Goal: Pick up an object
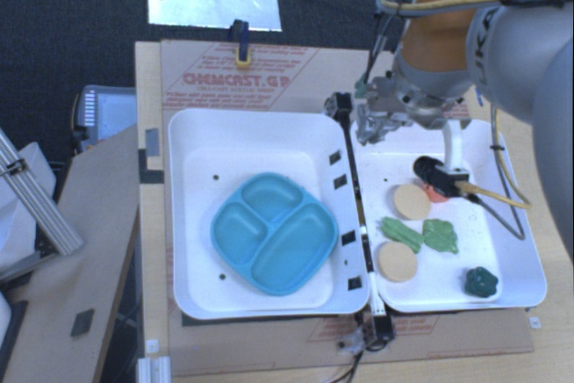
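While the gripper (369, 132) hangs over the far corner of the right bin (448, 296), close to the wall between the two bins, I cannot tell if it is open or shut. All the small things lie in this same bin, on the side of the gripper that is nearer the camera. A small red thing (435, 191) is the closest one, partly hidden. Just past it is a round tan disc (413, 202). Farther from the gripper lie a long green piece (402, 233) and a green leafy piece (439, 235), side by side. A second tan disc (396, 262) sits just past the long green piece. A dark green lump (481, 282) is the farthest from the gripper, near the front corner. Across the wall from the gripper, the left bin (197, 193) holds a blue plate (273, 233) with three parts.
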Controlling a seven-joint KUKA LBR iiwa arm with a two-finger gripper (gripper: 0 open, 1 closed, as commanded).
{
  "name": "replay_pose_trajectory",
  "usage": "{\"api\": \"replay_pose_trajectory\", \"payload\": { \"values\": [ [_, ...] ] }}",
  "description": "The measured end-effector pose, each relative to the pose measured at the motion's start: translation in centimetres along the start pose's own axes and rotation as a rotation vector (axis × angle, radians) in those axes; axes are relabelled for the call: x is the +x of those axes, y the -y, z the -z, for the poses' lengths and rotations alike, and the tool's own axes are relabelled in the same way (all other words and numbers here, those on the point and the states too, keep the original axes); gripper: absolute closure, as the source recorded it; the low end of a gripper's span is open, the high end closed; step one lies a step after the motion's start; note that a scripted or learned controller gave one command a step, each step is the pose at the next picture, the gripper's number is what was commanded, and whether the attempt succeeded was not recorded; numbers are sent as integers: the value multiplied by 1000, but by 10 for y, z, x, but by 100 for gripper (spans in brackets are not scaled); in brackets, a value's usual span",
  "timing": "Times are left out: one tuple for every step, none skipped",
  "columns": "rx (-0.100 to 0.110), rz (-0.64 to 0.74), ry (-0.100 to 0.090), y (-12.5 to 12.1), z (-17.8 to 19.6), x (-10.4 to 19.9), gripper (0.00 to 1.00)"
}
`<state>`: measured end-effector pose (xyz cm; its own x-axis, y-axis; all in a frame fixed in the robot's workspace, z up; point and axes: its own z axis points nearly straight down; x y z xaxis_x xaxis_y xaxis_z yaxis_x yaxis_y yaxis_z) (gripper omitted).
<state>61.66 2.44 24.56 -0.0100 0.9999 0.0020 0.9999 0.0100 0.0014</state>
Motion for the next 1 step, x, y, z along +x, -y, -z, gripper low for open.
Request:
{"api": "replay_pose_trajectory", "payload": {
  "values": [
    [0, -2, 1, 6, -3, 43, 100]
  ]
}}
